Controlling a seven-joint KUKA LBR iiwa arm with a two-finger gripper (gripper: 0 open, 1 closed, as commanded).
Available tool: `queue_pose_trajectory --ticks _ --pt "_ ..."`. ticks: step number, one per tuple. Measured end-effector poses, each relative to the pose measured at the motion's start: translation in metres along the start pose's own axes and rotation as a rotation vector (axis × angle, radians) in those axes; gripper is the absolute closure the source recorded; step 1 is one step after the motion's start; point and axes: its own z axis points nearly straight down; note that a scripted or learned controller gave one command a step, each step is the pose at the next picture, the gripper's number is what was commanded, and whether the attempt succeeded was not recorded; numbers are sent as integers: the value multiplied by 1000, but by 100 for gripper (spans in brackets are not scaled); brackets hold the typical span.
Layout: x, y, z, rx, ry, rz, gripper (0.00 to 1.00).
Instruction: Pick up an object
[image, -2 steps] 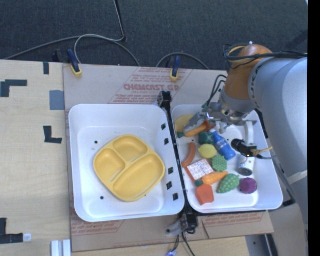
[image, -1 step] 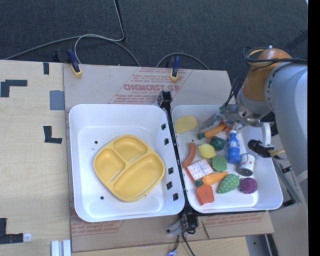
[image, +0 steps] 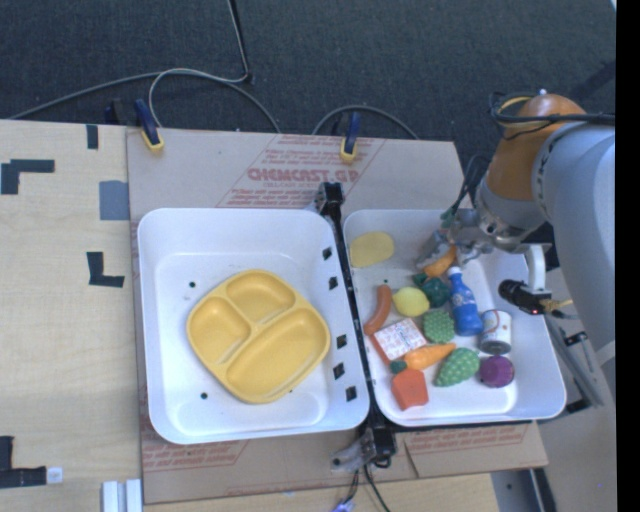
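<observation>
The arm (image: 560, 190) reaches in from the right and brings its gripper (image: 447, 243) down over the far edge of the right bin (image: 535, 405), just above a small orange piece (image: 438, 266) and the top of a blue bottle (image: 464, 303); how the fingers stand cannot be told, since they blur into the clutter below them. The right bin carries the things to pick from: a pale yellow disc (image: 371, 248) near its far left corner, a yellow lemon (image: 410, 301) beside a red-orange sausage (image: 378, 309), a dark green piece (image: 435, 292), a checked card (image: 399, 339), a carrot (image: 430, 355), two knobbly green pieces (one (image: 439, 325) by the bottle, one (image: 457, 366) nearer the front edge), a small can (image: 494, 331), a purple ball (image: 496, 371) and an orange block (image: 410, 388) at the front. The left bin (image: 160, 250) carries a yellow divided plate (image: 258, 335), lying flat near its middle. Both bins sit on a cardboard sheet (image: 290, 170) clamped at its far edge.
</observation>
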Motion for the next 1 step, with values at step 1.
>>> queue_pose_trajectory --ticks 1 --pt "66 -47 -83 -10 2 -2 100"
